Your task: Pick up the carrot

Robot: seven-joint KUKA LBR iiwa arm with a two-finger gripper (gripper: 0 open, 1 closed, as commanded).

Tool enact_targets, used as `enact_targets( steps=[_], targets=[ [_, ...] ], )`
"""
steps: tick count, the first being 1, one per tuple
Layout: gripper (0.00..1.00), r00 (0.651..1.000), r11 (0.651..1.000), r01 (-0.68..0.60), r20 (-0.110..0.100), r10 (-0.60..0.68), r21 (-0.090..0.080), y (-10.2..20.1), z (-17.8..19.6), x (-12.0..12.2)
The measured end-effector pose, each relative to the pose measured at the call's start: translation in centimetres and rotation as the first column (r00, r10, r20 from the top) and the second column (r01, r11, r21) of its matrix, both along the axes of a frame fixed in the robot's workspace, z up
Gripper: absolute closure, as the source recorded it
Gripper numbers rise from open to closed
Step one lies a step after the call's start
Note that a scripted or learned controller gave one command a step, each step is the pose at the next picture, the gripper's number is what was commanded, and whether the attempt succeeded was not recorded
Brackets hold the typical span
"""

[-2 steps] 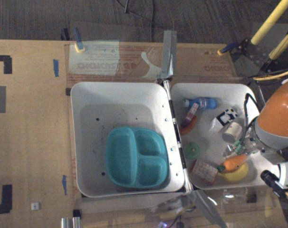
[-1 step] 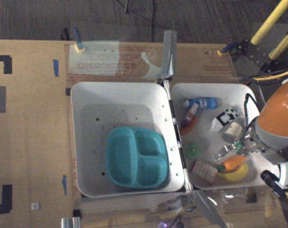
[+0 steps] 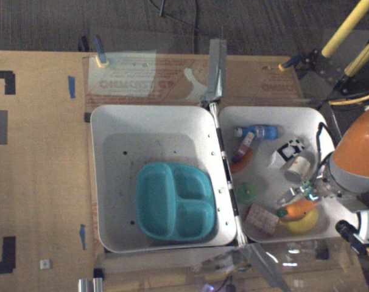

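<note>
Wooden bench [image 3: 38,181], two white bins [image 3: 111,126] side by side

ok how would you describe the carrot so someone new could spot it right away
Look in the right bin, at its near right corner by the gripper. The carrot is the small orange piece lying on a yellow object, beside a pinkish block.

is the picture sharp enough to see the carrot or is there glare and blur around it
Camera view: soft overall; the carrot shows as an orange shape over something yellow, edges smeared; the gripper beside it is blurred; the right bin looks bright and washed out; the teal tray reads clearly.
</note>
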State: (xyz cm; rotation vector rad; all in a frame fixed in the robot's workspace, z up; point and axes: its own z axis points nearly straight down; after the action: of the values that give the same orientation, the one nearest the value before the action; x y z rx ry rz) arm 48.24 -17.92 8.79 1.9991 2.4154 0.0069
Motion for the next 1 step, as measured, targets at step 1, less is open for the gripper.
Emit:
enact_targets(
  steps=[1],
  targets=[
    [1.00, 1.000, 1.000, 0.002, 0.010, -0.002, -0.010, -0.33, 1.15, 0.21]
  ],
)
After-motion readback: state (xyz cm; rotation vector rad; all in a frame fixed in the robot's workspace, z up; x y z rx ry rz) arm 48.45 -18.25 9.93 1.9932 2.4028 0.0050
